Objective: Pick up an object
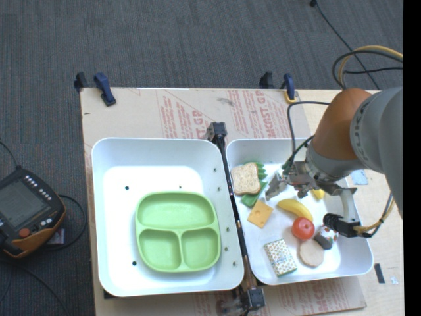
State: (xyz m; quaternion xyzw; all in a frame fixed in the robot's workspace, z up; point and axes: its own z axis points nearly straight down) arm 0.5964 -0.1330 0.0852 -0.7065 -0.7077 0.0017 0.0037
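Two white bins: the left bin [105, 176] carries one green tray [177, 231]. The right bin [358, 259] carries one toast slice [247, 178], one banana [295, 208], one tomato [303, 228], perhaps four other foods. Above the banana hangs the hand [286, 186], its grip unclear.

I am reaching in from the right with my grey arm [378, 127], its orange band [342, 120] bending down toward my gripper [284, 184], whose fingers are spreading apart.

Green tray [177, 231], red tomato [303, 228], yellow banana [295, 209]
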